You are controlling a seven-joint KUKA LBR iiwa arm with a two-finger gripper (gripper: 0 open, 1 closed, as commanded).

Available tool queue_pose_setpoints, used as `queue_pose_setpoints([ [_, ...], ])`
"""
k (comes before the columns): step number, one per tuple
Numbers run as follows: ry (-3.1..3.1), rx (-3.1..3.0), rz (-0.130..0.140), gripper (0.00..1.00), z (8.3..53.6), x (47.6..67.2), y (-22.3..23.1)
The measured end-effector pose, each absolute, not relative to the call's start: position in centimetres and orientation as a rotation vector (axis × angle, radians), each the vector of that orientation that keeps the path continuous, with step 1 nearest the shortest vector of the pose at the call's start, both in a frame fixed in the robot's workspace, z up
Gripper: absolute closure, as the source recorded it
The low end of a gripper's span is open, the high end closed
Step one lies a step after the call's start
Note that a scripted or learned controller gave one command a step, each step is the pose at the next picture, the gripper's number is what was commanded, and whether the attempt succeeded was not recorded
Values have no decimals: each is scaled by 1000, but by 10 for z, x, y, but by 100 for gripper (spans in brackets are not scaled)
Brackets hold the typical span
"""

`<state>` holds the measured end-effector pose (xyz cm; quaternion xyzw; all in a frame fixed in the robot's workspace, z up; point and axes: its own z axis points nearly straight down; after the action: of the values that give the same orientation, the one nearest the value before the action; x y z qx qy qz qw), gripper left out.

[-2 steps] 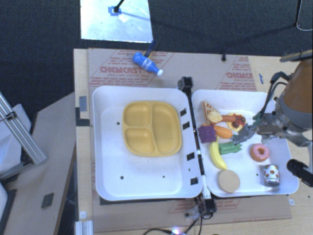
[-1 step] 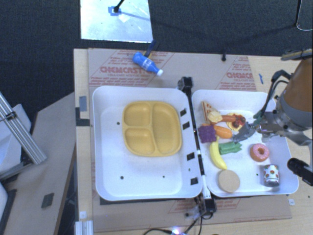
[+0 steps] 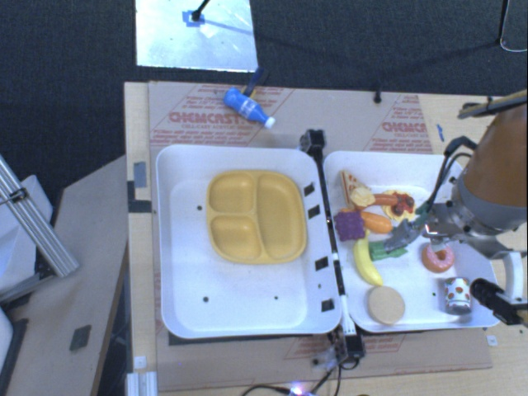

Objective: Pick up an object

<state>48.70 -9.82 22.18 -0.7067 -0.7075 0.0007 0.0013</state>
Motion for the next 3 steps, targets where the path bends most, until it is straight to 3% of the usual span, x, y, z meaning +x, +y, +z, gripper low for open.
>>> queue_pose_setpoints([
  [3, -2222, -2220, 0, 0, 83, 477, -98],
])
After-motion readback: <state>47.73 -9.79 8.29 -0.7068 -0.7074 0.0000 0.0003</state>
